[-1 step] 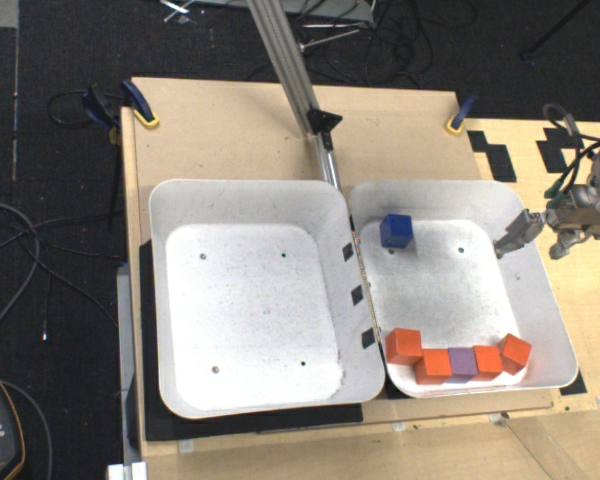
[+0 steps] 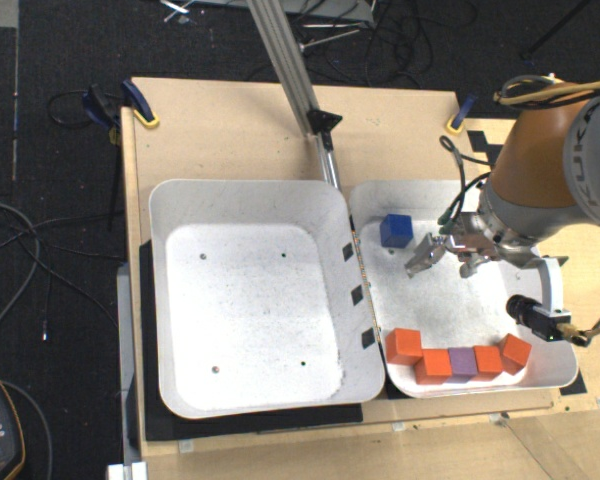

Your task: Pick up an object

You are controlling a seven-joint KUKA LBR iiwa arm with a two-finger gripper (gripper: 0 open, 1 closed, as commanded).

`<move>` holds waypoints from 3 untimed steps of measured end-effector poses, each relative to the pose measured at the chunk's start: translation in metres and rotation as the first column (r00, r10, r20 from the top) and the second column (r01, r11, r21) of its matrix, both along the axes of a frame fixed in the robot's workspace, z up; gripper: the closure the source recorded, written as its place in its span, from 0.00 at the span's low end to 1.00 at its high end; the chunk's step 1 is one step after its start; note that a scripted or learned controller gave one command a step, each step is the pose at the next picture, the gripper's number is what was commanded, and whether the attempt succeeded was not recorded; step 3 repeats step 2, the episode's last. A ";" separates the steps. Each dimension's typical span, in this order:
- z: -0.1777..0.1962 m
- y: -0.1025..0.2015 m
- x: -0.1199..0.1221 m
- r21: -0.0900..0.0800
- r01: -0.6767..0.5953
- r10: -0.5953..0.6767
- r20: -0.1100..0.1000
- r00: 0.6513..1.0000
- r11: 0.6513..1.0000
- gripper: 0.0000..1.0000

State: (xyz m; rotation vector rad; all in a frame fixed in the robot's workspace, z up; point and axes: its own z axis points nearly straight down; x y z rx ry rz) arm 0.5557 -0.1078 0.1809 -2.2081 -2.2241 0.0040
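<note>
Front row: orange block (image 2: pixel 405 344), another orange block (image 2: pixel 435 365), purple block (image 2: pixel 462 362), third orange block (image 2: pixel 488 360) and a tilted orange block (image 2: pixel 516 352), all bunched along the near wall of the right bin (image 2: pixel 550 373), the ones in the middle touching each other

Landmark: blue block (image 2: pixel 397 231), sitting alone in the far-left part of that same bin, well apart from the front row

My gripper: gripper (image 2: pixel 445 255) hangs just to the right of the blue block and a touch nearer the camera, over bare bin floor

My fingers: spread apart, nothing between them, one finger (image 2: pixel 421 258) angled toward the blue block's side

Step I'm on: guessing approach, haven't grabbed anything yet

Next move: probably shift over toward the blue block, get it between my fingers, drop to the floor and close. It's the easy pick since nothing crowds it. The front row is packed tight against the wall, so it's harder to get a finger in.

Left bin (image 2: pixel 180 208): far side of the blue block from me, just a speckled floor

Writing/brands: a letter or two on my arm (image 2: pixel 540 158) at the frame edge, too cut off to read. No labels on the blocks.
</note>
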 end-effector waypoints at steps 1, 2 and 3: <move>-0.089 0.008 0.049 -0.005 0.003 -0.003 0.008 1.000 1.000 0.00; -0.085 0.000 0.111 -0.005 0.003 -0.003 0.013 1.000 1.000 0.00; -0.085 0.000 0.111 -0.005 0.003 -0.003 0.013 1.000 1.000 0.00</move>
